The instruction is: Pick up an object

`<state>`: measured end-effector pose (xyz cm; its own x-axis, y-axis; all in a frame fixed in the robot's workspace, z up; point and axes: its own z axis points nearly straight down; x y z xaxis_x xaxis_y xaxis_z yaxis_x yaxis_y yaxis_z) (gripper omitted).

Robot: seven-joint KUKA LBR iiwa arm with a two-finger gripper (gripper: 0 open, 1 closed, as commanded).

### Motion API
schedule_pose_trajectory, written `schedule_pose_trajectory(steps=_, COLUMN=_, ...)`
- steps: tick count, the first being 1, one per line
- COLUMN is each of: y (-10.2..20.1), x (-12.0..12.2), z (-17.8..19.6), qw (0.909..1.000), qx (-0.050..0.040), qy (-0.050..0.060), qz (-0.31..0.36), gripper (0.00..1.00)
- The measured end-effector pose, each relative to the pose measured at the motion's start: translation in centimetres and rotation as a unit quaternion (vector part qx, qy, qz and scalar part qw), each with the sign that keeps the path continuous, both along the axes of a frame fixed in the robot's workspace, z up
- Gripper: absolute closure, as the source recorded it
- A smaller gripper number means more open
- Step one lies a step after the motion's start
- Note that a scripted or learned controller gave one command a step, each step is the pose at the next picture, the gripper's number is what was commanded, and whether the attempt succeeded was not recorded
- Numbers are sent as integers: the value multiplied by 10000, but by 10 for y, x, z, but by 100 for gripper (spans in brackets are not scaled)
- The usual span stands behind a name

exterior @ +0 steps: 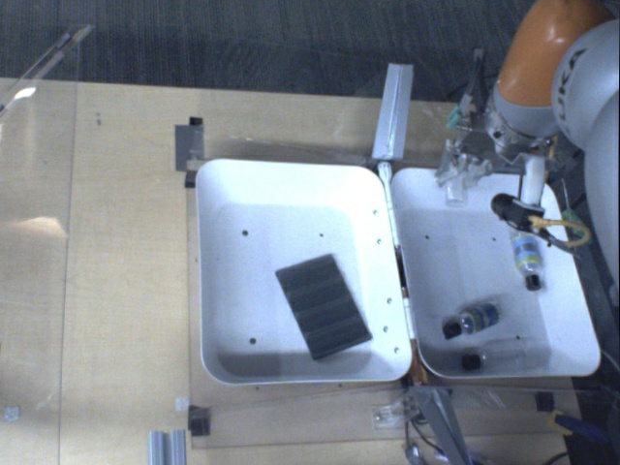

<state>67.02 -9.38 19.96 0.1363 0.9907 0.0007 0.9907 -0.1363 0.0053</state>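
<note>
While the end effector [458, 170] hangs over the far corner of the right-hand bin [572, 361], close to the wall that meets the left-hand bin [208, 260], the slant of the view does not let me tell whether it is open or closed. Nearest to it is a small clear bottle [528, 257] with a blue label, lying in the same bin, nearer the front edge than the end effector and off toward the arm's side, apart from it. A second small bottle [475, 320] with a dark cap lies farther forward, almost straight below the end effector in the view. Beyond that, against the front wall, is a faint clear item [472, 361] with a black cap, too indistinct to name. A dark ribbed pad [323, 305] lies flat and askew in the left-hand bin, across the dividing wall and well apart from the end effector. Both bins rest on the pale wooden surface [97, 260].
</note>
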Motion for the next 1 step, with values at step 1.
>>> schedule_pose_trajectory(steps=1, y=-13, x=-42, z=42, qw=9842, qx=6, qy=5, qz=-1769, gripper=100)
